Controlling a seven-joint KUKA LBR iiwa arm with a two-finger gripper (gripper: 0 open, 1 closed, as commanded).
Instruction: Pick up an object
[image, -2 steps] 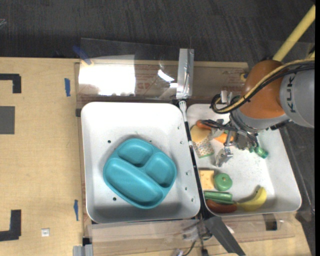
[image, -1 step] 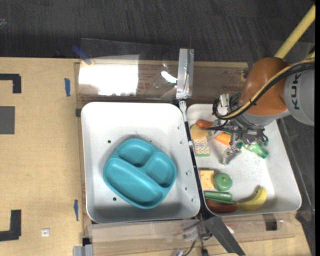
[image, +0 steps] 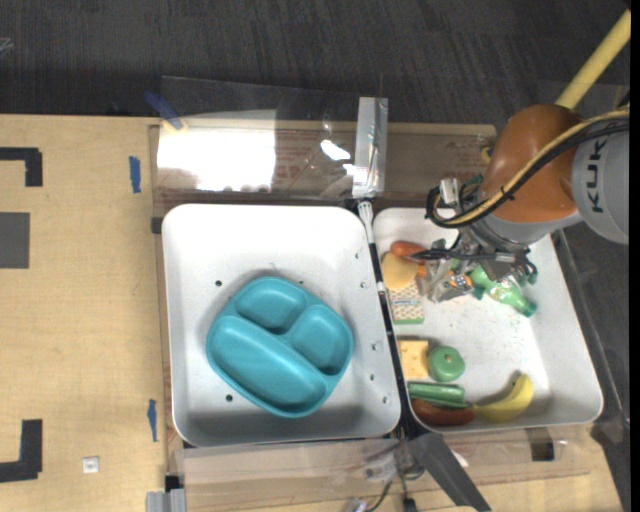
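The arm (image: 545, 165) reaches over the far half of the right bin (image: 570, 345), with the gripper (image: 470, 270) low among a cluster of small items near the bin's far-left corner.

Candidate objects:
- green item (image: 505, 290), just right of the gripper;
- orange piece (image: 408, 250) and tan piece (image: 400, 275), at the left wall;
- yellow block (image: 412, 355), green round piece (image: 445, 363) and banana (image: 508, 397), along the near edge.

Procedure: select one item standing apart from its neighbours, centre the jaws over it, descend vertically, close, then lift straight up. The items in the far cluster touch or overlap; a grasp there risks catching two.

Jaw state: cannot be determined; the wrist and cables hide it, and no item is visibly held.

The left bin (image: 190, 260) carries a teal divided tray (image: 280, 345).
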